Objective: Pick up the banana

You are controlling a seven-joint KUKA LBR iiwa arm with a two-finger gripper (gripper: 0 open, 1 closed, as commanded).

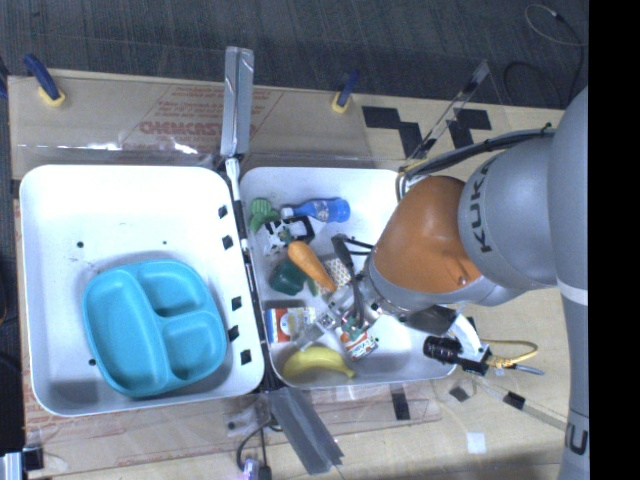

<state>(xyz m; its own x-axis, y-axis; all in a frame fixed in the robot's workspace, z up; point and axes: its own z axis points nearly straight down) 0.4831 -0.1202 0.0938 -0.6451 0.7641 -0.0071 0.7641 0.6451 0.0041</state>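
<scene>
The yellow banana (pixel 318 363) lies on its side at the near edge of the right bin (pixel 392 183), close to the front wall. My gripper (pixel 345 318) hangs just above and slightly right of it, under the orange wrist band, low among the clutter. Nothing can be made out held in it. A small red-labelled item (pixel 360 345) sits between the gripper and the banana's right end.
The right bin also holds an orange carrot (pixel 310 265), a blue bottle (pixel 320 210), green pieces (pixel 285 279) and a small carton (pixel 290 323). In the left bin (pixel 60 198) lies a blue divided tray (pixel 155 325). A metal divider (pixel 236 108) runs between the bins.
</scene>
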